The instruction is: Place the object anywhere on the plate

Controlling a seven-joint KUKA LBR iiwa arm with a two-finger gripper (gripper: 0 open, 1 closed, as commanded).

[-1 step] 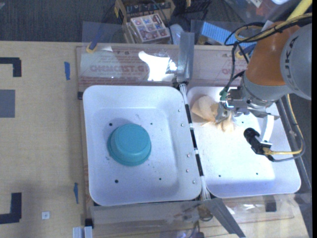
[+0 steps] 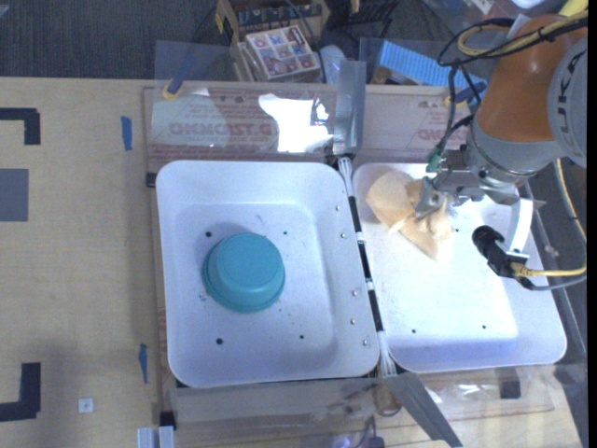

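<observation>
A round blue plate [image 2: 244, 271] lies in the left white bin [image 2: 187, 194], a little left of its middle. The object is a crumpled tan, cloth-like piece [image 2: 399, 211] at the back of the right white bin [image 2: 466, 325]. My gripper [image 2: 435, 200] hangs from the grey and orange arm [image 2: 522, 101] and is down over the tan piece's right part, covering some of it. Whether it has hold of the piece is hidden by the wrist.
A black cable end with a yellow lead [image 2: 499, 250] hangs over the right bin beside the gripper. A cardboard wall [image 2: 233, 124] stands behind both bins. A metal divider [image 2: 364, 269] runs between them.
</observation>
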